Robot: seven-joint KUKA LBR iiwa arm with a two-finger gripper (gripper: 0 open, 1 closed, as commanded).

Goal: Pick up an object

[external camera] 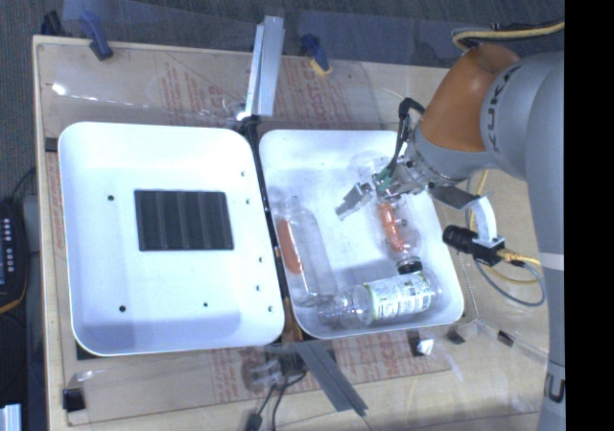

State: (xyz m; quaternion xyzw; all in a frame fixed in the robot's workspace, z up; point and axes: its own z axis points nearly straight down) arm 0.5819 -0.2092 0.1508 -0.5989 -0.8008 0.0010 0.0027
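Right now my tool (369, 191) hangs over the middle of the right bin (288, 153), fingers spread apart with nothing between them. Just beside it, toward the bin's right wall, lies a small clear bottle with reddish contents (393, 227), its dark cap pointing at the near edge. A bigger clear bottle with a green label (393, 299) lies along the near wall, and a third clear bottle with an orange streak (299, 251) rests against the left wall. The left bin (86, 160) carries only a dark ribbed panel (183, 220).

My worry is slip. These bottles are round, smooth and lying on their sides; if I close off-centre, the reddish one will likely roll or squirt out toward the wall. Coming down astride its neck could also pinch only the cap, and crowding near the right wall may catch a finger on the rim.
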